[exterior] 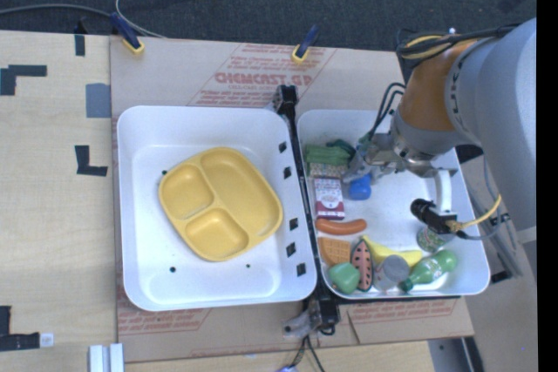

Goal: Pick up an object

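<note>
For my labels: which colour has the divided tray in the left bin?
Yellow; the divided tray shows clearly in the camera view.

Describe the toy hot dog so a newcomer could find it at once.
Look in the right-hand white bin, along its left wall. Below the small red-and-white carton lies the hot dog, lengthwise across the bin. It is the one long reddish sausage shape among blockier, mostly green toys.

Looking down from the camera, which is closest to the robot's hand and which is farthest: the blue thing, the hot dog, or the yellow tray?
From the hand, in the camera view:
1. Blue thing: right bin, just below the hand.
2. Hot dog: right bin, lower down, near the divider.
3. Yellow tray: left bin, well across the divider.
</note>
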`<state>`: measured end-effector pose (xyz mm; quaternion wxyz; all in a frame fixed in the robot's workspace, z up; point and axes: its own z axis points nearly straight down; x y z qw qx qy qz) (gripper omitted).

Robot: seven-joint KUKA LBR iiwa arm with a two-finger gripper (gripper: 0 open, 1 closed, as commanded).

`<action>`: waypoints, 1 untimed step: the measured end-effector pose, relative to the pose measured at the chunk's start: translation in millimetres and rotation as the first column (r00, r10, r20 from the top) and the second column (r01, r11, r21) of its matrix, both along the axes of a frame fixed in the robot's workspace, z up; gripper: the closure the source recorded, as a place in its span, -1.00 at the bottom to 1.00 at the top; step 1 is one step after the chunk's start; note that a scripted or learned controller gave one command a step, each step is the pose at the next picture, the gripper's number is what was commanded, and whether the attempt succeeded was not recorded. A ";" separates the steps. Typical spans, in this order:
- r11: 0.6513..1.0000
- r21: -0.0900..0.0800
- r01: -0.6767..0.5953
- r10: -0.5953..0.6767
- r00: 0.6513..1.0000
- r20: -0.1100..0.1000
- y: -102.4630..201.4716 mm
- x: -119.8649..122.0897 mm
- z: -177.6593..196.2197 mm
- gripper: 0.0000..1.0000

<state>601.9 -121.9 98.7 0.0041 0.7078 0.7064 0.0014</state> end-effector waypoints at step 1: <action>1.000 0.003 -0.003 0.003 1.000 -0.006 46.2 -36.5 152.0 1.00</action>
